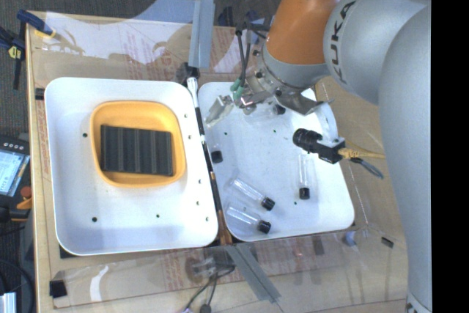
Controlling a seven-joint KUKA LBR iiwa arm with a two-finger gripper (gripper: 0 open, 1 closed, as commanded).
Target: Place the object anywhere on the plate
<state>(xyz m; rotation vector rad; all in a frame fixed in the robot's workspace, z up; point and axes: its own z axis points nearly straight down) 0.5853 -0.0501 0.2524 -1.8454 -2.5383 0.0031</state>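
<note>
On the left side of the bench sits the left bin (pixel 66 216), and inside it rests a yellow plate (pixel 110 121) with rounded corners, which carries a dark ribbed insert (pixel 137 150) in its middle. Just beside it, on the right, is the right bin (pixel 330 212), and here lie three clear vials with black caps. One vial (pixel 251 194) lies tilted near the lower middle of this bin, a second vial (pixel 246 219) lies just below it close to the front wall, and a third vial (pixel 303 174) lies more upright in the picture, toward the right wall. A small black piece (pixel 216 156) rests near the left wall of the same bin. The grey arm (pixel 381 33) with its orange band (pixel 304 15) reaches in from the right, and the gripper (pixel 220 111) hangs over the upper left corner of the right bin. Its fingers look a little spread, with nothing visible between them. All three vials are well apart from the plate.
</note>
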